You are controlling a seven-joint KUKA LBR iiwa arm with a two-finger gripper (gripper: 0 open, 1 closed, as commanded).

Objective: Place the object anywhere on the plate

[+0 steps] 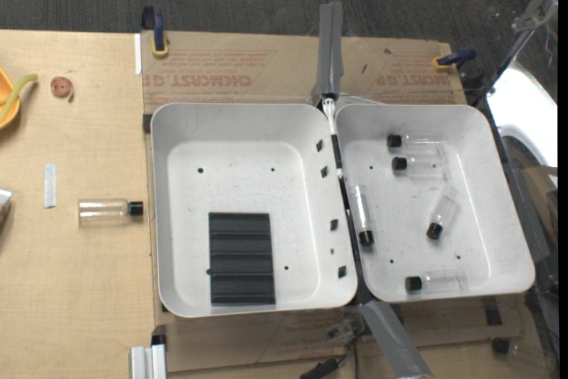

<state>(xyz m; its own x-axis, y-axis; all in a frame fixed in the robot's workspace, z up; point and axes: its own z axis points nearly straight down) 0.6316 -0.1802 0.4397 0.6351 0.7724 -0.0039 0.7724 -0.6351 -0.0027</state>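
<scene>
**Vials wait in the right bin; ridged plate lies in the left**

On the bare bench at far left lies a clear vial (108,209) with a black cap. The left bin (160,191) holds the black ridged plate (240,258), flat near its front wall with open floor behind it. The right bin (497,191) holds five capped vials (which one is the object, I cannot tell): one (361,213) against the dividing wall, two (419,153) close together at the back, one (441,216) tilted mid-floor, one (437,282) near the front. The mid-floor vial looks the easiest grasp, having room all round. A carry should rise over both rims, then descend squarely above the plate.
</scene>
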